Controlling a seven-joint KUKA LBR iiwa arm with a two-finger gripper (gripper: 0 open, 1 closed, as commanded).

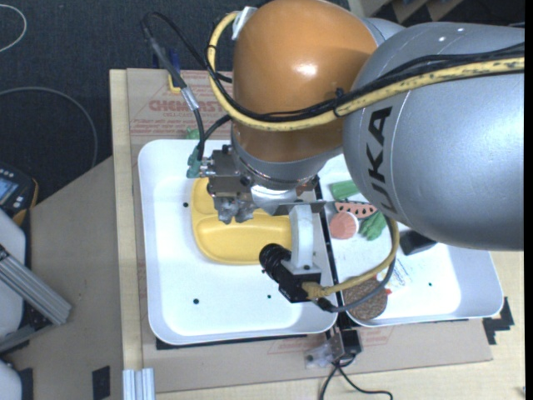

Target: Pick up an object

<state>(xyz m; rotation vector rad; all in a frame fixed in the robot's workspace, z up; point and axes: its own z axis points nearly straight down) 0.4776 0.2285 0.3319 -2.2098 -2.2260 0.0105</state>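
A yellow, rounded object (229,238) lies in the left white bin (171,273), partly covered by the arm. The arm's orange band and grey wrist hang directly over it, and the gripper body (241,194) reaches down onto the yellow object's upper part. In the right bin (466,298) I see a green item (350,192), a pink round piece (343,225) and a brown disc (368,302), all partly hidden by the arm.
The arm fills the upper right of the view and covers most of the right bin. A yellow-and-black cable loops around the wrist and down to the divider between the bins. Cardboard lies under both bins.
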